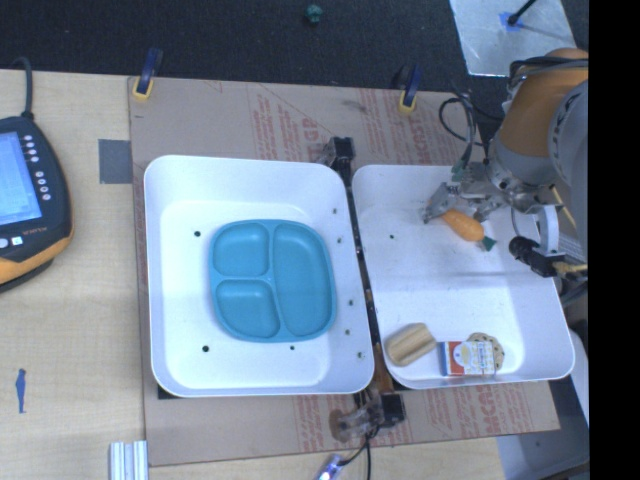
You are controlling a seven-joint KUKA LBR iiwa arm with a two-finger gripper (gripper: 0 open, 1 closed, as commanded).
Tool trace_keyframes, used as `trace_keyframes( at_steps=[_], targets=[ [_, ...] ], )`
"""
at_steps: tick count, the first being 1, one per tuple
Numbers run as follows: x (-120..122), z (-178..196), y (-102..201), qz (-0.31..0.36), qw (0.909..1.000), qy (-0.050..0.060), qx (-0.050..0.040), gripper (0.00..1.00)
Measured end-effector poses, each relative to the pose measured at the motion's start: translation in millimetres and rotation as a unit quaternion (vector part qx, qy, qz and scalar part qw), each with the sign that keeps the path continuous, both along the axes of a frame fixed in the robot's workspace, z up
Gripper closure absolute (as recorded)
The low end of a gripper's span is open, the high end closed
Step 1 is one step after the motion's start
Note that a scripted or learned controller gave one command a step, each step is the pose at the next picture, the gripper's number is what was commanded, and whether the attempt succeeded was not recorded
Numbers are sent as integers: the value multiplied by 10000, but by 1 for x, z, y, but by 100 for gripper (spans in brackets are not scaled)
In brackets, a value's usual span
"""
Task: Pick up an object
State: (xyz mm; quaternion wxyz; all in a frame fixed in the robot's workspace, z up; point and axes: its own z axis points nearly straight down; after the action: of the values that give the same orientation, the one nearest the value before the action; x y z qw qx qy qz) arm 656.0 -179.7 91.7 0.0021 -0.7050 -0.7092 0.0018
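Far to the left of the pincer, a handheld controller (pixel 25 203) lies on the bench outside the bins, likely parked out of the arm's way. Nearer, but well to the pincer's left, the left bin (pixel 165 268) holds a blue divided plate (pixel 272 279) lying flat at its middle, out of easy reach for this try.

In the right bin (pixel 540 318), a bread roll (pixel 410 343) and a small printed box (pixel 470 357) lie well below the pincer, against the bin's near wall, where loose things tend to end up in a shallow bin.

The pincer (pixel 455 208) is low in the far part of the right bin. A toy carrot (pixel 464 226), orange with a green end, lies slanted and touching it on its lower right. The carrot seems the likely target, since it alone sits at the fingertips. The view is too dark and cluttered there, so I cannot tell whether the pincer is open, closed or gripping.

The arm (pixel 545 118) comes in from the right, its orange band high, wrist bent down and leftward into the bin.
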Motion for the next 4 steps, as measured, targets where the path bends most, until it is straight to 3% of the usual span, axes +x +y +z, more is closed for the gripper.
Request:
trace_keyframes(
  at_steps=[1, 4],
  targets=[
    [1, 33, 9, -4, 10000, -24, -2, 0],
    [-28, 0, -12, -18, 10000, -1, -1, 0]
  ],
)
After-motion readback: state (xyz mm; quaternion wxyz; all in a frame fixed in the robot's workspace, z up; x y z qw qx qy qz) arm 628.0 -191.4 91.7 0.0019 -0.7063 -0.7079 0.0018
